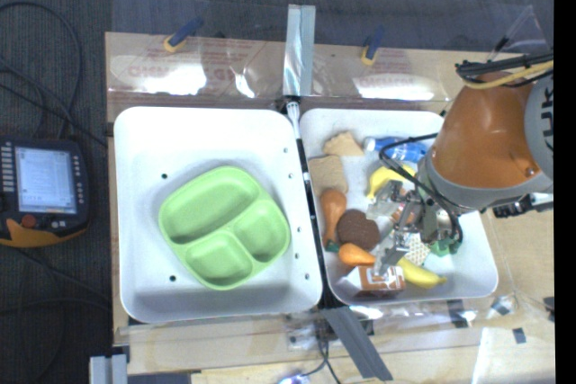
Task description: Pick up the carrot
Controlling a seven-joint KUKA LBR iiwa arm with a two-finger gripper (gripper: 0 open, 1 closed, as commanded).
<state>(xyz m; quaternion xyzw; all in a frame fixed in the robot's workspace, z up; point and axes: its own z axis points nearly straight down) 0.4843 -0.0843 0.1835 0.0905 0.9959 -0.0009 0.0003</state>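
Observation:
The carrot (355, 254), short and orange, lies in the right bin (468, 283) near its front left, just below a dark brown round item (357, 227). My gripper (390, 253) hangs low over the bin's middle, right beside the carrot's right end and above a red-brown box (378, 281). The view does not show the carrot between the jaws. The arm's orange band (481, 139) covers the bin's right part.
Crowded around the carrot are an orange-brown item (333, 209), two yellow bananas (421, 274) (382, 183), a tan piece (342, 144) and a blue packet (396, 147). The left bin (144, 148) holds a green divided plate (225, 227). A divider (301, 166) separates the bins.

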